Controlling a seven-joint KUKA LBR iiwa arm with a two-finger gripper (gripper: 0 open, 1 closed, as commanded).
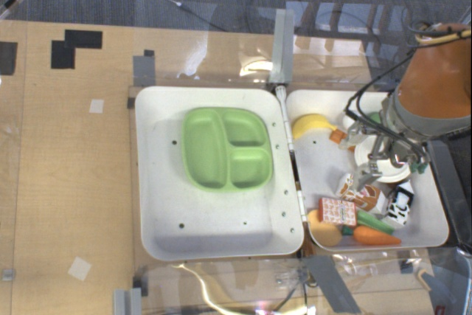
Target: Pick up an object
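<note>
A: Start from the left bin (158, 232). What sits in it?

B: A green divided plate (225, 147), near the middle of that bin, nothing touching it. Right of the left bin, across the shared rim, the right bin (317, 158) carries the clutter: a yellow banana (313, 125) just past the rim at the far side, then a patterned box (338, 212) toward the near edge with an orange carrot (375, 236) beside it, and a small black-and-white toy (399, 206) further right.

A: And the arm (435, 81)?

B: It hangs over the far right of that bin, the gripper (380, 158) low above a white dish (383, 166). I cannot tell how it is set, open or closed; cables and the wrist blur it.

A: So nothing held?

B: Nothing I can see held. The things to pick lie in the right bin, crowded together.

A: What could go wrong?

B: I judge a descent here may land on the dish's edge and tip it, or catch two neighbours at once, since they lie so close
</note>
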